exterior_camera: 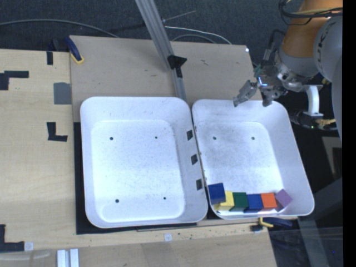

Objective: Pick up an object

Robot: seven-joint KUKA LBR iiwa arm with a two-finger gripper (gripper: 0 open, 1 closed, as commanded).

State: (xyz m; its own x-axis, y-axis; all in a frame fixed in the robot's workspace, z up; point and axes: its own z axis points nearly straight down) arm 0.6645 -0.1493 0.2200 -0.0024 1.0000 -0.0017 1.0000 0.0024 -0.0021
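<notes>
We see the pincer (pixel 253 94) hanging over the far rim of the right bin (pixel 295 149), near its far right corner. Its two fingers stand apart with nothing between them, so we read it as released and carrying no object. Above it rises the grey arm with its orange band (pixel 314 4), entering from the right.

The task's things lie well apart from the pincer, at the opposite, near end of the same bin. There we find a row of small blocks packed against the near wall: a blue block (pixel 216 192), a yellow block (pixel 226 201) just beside and partly under it, a green block (pixel 240 199), a second blue block (pixel 255 202), an orange block (pixel 268 200) and a purple block (pixel 283 197) at the corner. They touch one another in a line, and the purple one sits turned at an angle to the rest.

To the pincer's left, across the dividing rims, lies the left bin (pixel 89 149), whose floor shows only dark specks. Farther left and behind the pincer a slanted metal rail (pixel 156 29) crosses the bench (pixel 33 149), ending in a black clamp (pixel 177 62) just beyond the left bin's far edge. A blue and yellow clip (pixel 75 50) rests far to the left on the brown board.
</notes>
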